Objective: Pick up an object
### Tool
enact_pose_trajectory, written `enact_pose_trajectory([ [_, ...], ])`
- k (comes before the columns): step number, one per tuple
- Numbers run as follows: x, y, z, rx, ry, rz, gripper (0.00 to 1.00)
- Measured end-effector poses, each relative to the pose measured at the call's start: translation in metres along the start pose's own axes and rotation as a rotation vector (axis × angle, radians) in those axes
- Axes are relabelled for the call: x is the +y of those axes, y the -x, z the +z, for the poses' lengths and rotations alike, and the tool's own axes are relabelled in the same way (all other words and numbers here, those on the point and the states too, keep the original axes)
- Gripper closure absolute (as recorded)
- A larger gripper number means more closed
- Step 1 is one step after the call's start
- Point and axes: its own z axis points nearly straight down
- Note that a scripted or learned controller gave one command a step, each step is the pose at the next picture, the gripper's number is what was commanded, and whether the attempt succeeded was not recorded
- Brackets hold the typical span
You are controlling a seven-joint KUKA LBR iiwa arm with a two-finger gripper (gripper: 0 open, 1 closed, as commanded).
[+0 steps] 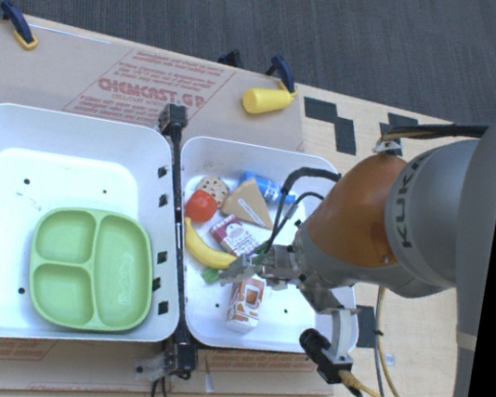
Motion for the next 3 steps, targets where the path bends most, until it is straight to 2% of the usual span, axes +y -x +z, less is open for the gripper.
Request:
enact_pose_trajectory([
  [1, 0.101, 0.014, 0.057, 0.000, 0.000, 0.000, 0.00],
  [2, 0.101, 0.014, 0.047, 0.000, -0.001, -0.005, 1.00],
  [3, 0.027, -0.025, -0.043, 0.001, 0.001, -0.003, 1.00],
])
